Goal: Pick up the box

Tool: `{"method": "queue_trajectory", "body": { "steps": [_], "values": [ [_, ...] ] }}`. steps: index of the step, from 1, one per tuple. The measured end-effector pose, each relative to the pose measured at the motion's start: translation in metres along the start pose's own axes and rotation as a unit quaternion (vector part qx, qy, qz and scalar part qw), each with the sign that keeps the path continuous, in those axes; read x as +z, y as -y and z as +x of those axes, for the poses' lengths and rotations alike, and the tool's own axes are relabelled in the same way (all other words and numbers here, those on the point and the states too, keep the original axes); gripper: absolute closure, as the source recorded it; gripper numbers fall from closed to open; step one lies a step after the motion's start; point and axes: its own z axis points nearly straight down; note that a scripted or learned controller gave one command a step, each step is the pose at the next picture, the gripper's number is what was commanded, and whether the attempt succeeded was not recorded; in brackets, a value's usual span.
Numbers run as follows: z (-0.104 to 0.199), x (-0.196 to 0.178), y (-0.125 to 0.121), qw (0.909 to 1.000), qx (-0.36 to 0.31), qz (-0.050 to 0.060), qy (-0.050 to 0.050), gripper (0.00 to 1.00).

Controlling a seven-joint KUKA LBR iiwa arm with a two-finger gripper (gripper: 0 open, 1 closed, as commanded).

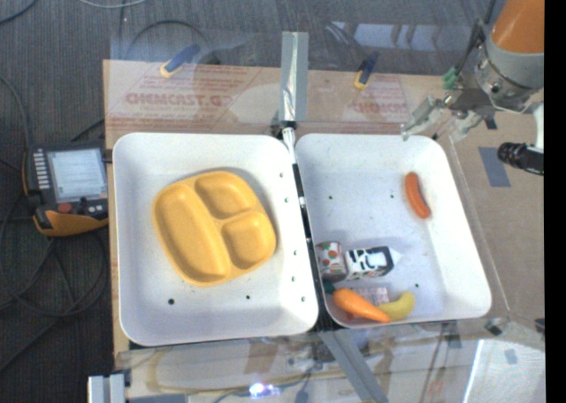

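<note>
At the near edge of the right bin (460,216), a carrot (358,305) lies in the corner, touching a banana (400,306) on its right; just behind them lies the box (364,262), a small carton with black and white patches, on its side and pointing right; a smaller patterned pack (330,258) sits at its left end, touching it, close to the bin's left wall; another flat item under the box, above the carrot, is too small to tell. Farther back in the same bin, a sausage (417,194) lies alone, well apart from the box. In the left bin (133,242), a yellow tray (215,225) with three compartments rests near the middle, tilted a little. Beyond the bins, a metal post (293,74) stands between them on a brown board (195,96); the gripper (439,118) hangs over the right bin's far right corner, its fingers spread apart and gripping nothing, well apart from the box; the arm (520,21) rises to the right with its orange band.
</note>
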Motion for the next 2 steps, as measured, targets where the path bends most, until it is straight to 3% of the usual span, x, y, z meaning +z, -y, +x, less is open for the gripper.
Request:
{"method": "queue_trajectory", "body": {
  "steps": [1, 2],
  "values": [
    [0.055, 0.130, 0.002, 1.0000, 0.003, 0.001, 0.000, 0.00],
    [0.051, 0.184, 0.043, 0.9989, 0.046, -0.001, -0.001, 0.00]
  ]
}}
